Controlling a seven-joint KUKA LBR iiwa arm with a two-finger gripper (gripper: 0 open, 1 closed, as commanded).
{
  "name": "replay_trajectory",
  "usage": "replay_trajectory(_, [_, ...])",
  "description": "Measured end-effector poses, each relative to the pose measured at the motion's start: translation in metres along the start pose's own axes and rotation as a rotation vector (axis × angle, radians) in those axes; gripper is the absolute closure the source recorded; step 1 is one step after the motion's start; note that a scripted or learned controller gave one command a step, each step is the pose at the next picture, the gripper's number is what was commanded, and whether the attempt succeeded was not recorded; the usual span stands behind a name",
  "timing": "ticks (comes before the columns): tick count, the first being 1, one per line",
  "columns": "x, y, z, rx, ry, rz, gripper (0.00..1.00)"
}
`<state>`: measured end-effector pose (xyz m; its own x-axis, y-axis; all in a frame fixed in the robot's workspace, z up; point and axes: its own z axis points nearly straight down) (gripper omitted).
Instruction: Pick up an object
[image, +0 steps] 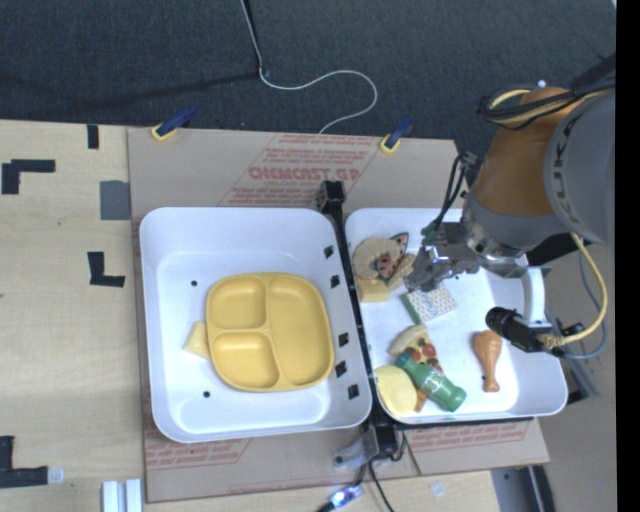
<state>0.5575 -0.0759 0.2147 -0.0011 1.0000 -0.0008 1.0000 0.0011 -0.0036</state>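
Single fixed camera above bench, looking down aslant on both bins (160, 300).

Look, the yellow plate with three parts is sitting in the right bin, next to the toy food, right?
Not quite. The camera view shows the yellow plate with three parts sitting in the left bin. The toy food, like the drumstick, lies in the right bin.

In the right bin, at lower right of the frame, lie a green bottle (437, 386) tilted on a yellow piece (392, 389), a pizza slice (417, 348), a brown drumstick (488, 357), and higher, a round cookie-like toy (380, 262).
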Motion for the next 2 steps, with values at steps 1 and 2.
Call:
replay_trajectory(1, [-0.005, 0.006, -0.001, -0.002, 0.000, 0.000, 1.00])
replay_trajectory(2, [0.001, 0.008, -0.013, -0.003, 0.002, -0.001, 1.00])
